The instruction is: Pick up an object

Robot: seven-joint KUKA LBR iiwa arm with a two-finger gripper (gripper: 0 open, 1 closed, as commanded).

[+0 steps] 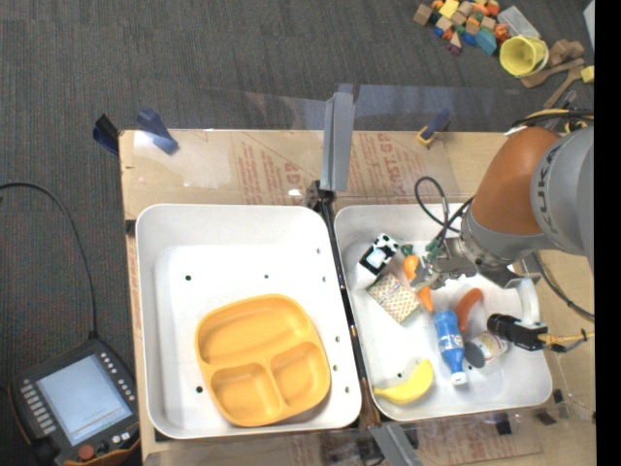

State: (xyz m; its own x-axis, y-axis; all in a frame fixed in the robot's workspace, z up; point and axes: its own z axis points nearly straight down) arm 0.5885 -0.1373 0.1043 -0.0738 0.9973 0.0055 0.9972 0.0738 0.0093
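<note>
Sitting loose in the right bin (539,384) for picking: bottle (448,342), banana (408,382), patterned box (392,298), carrot (410,267). Lying alone in the left bin (155,236): yellow tray (262,359). Hanging low over the carrot: claw (434,264), opening impossible to tell, grasping nothing visible.

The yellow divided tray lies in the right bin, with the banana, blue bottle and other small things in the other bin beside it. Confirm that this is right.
Not quite: the camera view shows the yellow divided tray in the left bin, not the right one. The banana, the blue bottle and the other small things lie in the right bin, where the gripper reaches in.
</note>
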